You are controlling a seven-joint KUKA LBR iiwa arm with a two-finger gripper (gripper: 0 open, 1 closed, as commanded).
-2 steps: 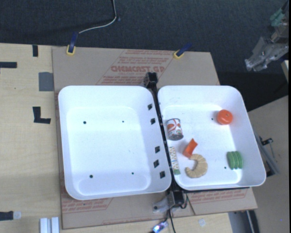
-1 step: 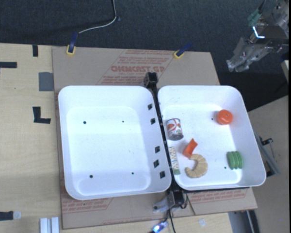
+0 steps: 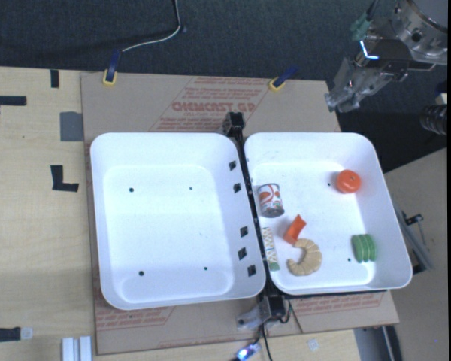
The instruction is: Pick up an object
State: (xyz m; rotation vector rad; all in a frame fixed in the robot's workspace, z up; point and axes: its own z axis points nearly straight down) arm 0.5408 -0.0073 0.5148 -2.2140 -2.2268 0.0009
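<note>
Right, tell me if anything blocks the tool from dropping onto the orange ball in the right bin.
Nothing visible does. The tool hangs above the bench beyond the right bin's far rim, and the orange ball lies alone near that corner, apart from the can.

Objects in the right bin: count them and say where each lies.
5. Small can by the left wall; orange ball upper right; orange-red piece centre; croissant below it; green item lower right.
</note>
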